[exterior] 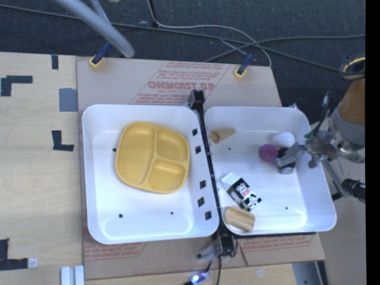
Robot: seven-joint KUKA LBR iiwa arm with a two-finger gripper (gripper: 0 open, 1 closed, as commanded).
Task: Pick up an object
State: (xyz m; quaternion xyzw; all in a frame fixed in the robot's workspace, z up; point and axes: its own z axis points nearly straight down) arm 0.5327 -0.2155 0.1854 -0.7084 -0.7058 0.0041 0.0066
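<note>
While the arm reaches in over the right rim of the right bin (309,215), its gripper (288,159) sits low inside that bin, near the right wall, and whether the fingers are parted or closed cannot be told at this size; nothing is visibly caught between them. Just left of the fingers lies a purple ball (268,152), very close to touching them, and a white egg-shaped object (284,139) rests just above and beside it. Further left of the fingers, near the divider between the bins, sits a small tan piece (221,135). Below and left of the fingers lies a black-and-white box (242,192), tilted, and beyond it a tan wooden block (239,219) hugs the bin's lower edge. Open white floor lies below the fingers, towards the lower right corner. Well away to the left of the fingers, across the divider, a yellow divided plate (152,157) occupies the upper part of the left bin (98,212).
</note>
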